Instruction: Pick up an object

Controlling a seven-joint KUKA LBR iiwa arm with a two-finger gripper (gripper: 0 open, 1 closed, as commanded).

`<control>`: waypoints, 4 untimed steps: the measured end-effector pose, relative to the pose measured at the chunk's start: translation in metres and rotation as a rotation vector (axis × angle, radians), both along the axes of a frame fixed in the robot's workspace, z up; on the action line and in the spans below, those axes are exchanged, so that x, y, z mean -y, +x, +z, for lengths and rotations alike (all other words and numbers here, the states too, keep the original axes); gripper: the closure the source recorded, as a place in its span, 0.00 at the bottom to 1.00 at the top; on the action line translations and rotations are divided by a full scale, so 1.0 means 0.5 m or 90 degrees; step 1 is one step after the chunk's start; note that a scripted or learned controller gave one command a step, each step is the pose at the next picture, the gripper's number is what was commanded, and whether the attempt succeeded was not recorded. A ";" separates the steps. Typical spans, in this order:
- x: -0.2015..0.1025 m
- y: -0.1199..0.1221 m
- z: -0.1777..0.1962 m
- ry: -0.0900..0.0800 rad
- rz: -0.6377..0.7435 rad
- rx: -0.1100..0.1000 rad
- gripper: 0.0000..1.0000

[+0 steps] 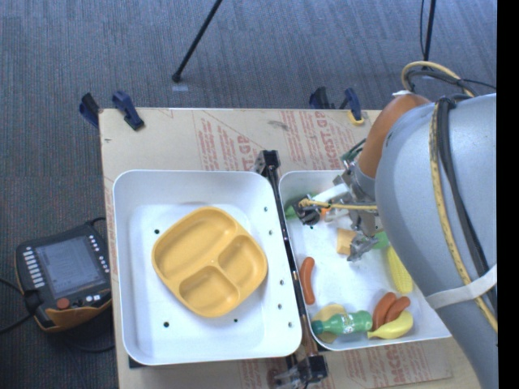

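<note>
My gripper [363, 240] hangs low over the upper middle of the right bin [369, 340], under the big grey arm with its orange band. A small pale orange wedge [346, 242] lies right against the gripper's left side; whether it is gripped is hidden. Further down the bin lie a red sausage [307, 278], a yellow corn cob [397, 271], two orange carrots [391, 307], a banana [394, 326] and a green bottle [344, 324].
The left bin [134, 217] holds a yellow divided plate [209, 260]. A small green item [290, 212] sits at the right bin's upper left wall. A round yellow piece [330, 312] lies beside the bottle. A teach pendant [63, 275] rests left of the bench.
</note>
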State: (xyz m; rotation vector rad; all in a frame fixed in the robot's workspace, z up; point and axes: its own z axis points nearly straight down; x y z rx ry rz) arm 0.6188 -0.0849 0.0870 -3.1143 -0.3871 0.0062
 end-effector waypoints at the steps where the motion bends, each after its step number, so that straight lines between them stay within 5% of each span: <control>1: 0.025 -0.164 -0.001 0.001 0.066 -0.001 0.00; 2: 0.013 0.020 0.020 0.001 0.090 0.000 0.00; 3: 0.023 -0.100 -0.001 0.001 0.027 -0.001 0.00; 4: -0.042 0.028 0.203 -0.001 -0.017 0.003 0.00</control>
